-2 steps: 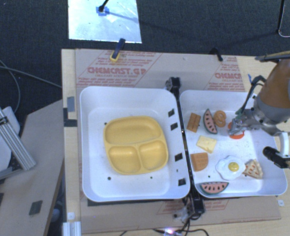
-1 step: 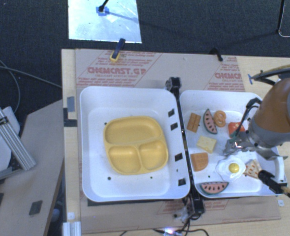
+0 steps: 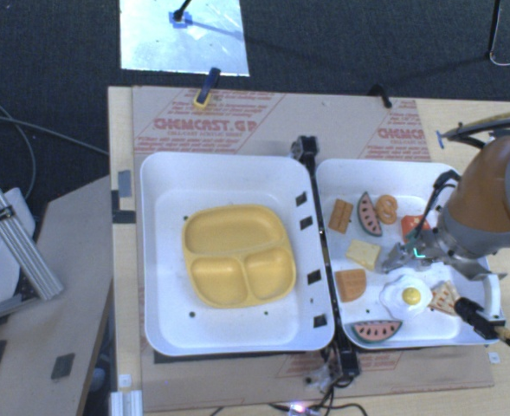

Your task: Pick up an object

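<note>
The tool (image 3: 408,255) hangs low over the right white bin (image 3: 341,176), beside the pale yellow cheese wedge (image 3: 362,254); its spread I cannot tell. Best to centre on one piece, clear of the fried egg (image 3: 408,295).

The right bin (image 3: 332,176) holds flat toy foods. A fried egg (image 3: 408,295) lies near its front edge, a watermelon slice (image 3: 377,329) in front-left of the egg, another slice (image 3: 370,214) behind, a yellow cheese wedge (image 3: 362,254) and orange bread (image 3: 351,284) to its left.

A yellow 3-compartment tray (image 3: 237,256) sits in the left white bin (image 3: 164,319).
</note>
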You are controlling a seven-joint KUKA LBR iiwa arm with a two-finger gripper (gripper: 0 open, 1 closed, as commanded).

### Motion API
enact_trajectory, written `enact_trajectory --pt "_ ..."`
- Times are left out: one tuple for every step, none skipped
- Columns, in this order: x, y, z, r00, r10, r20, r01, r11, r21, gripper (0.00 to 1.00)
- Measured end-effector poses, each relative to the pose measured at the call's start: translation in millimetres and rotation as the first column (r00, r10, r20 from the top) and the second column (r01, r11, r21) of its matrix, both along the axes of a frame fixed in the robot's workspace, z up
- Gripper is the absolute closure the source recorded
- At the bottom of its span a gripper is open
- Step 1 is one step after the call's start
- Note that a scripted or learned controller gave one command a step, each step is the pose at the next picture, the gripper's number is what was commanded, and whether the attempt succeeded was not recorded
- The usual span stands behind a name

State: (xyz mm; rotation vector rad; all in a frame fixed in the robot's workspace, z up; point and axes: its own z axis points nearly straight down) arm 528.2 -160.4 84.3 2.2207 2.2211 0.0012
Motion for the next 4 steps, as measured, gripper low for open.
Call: enact_trajectory --pt "68 85 107 1.000 0.014 0.015 -0.014 1.000 0.001 0.00" --pt "17 44 24 1.000 -0.004 -0.009 0.004 1.000 0.000 0.00" --pt "-35 104 104 1.000 0.008 0.003 -0.008 1.000 0.003 0.00" --pt "-44 48 21 1.000 -0.005 -0.006 0.005 1.000 -0.001 0.00"
